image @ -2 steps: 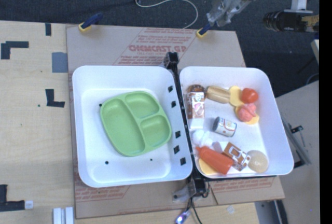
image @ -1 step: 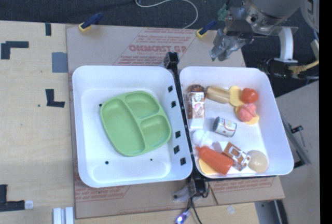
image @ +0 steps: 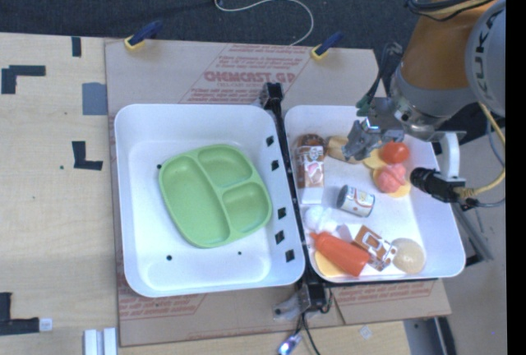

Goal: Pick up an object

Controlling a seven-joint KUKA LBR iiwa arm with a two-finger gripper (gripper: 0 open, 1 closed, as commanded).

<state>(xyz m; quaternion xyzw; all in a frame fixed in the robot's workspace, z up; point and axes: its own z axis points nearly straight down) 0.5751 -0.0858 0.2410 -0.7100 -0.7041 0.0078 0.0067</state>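
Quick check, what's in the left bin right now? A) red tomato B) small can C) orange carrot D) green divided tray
D: the green divided tray lies alone in the left bin; the carrot, the can and the tomato are all in the right bin.
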